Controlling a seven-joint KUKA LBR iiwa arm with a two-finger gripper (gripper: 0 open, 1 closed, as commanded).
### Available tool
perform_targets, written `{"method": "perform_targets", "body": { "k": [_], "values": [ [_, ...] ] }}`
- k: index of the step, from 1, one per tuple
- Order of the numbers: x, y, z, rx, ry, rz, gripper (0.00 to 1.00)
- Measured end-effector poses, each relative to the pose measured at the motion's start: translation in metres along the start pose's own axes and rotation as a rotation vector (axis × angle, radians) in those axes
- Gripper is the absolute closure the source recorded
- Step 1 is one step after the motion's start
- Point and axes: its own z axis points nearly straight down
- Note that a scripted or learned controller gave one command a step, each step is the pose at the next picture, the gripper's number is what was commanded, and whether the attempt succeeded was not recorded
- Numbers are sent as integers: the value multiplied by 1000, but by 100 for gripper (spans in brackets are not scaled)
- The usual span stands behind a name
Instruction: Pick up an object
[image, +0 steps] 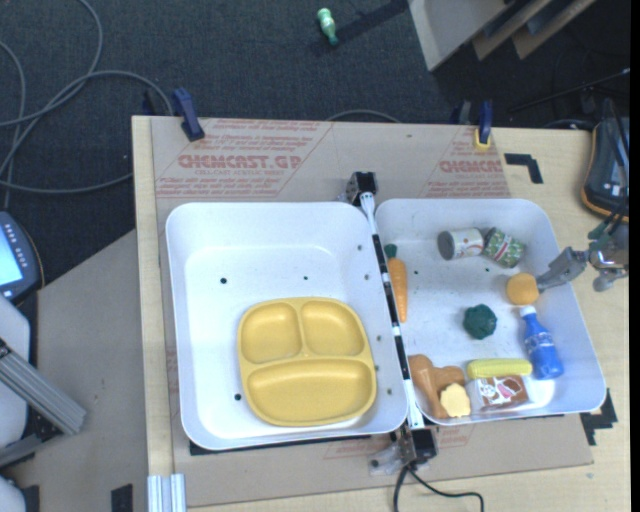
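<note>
The right bin holds several small objects. A carrot lies along its left wall. A grey can and a green-and-white bottle sit at the back. An orange ball, a dark green lump and a blue bottle are in the middle. At the front are a yellow bar, a red-labelled packet, a brown piece and a yellow piece. My gripper hangs over the bin's right rim, just right of the orange ball, open with nothing between its fingers.
The left bin bears a yellow divided plate. Black clips join the bins at the back and front. Blue clamps hold the cardboard-covered bench. The arm's orange band shows at the far right.
</note>
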Motion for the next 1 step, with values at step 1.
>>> {"method": "perform_targets", "body": {
  "k": [1],
  "values": [
    [21, 34, 163, 10, 6, -3, 0]
  ]
}}
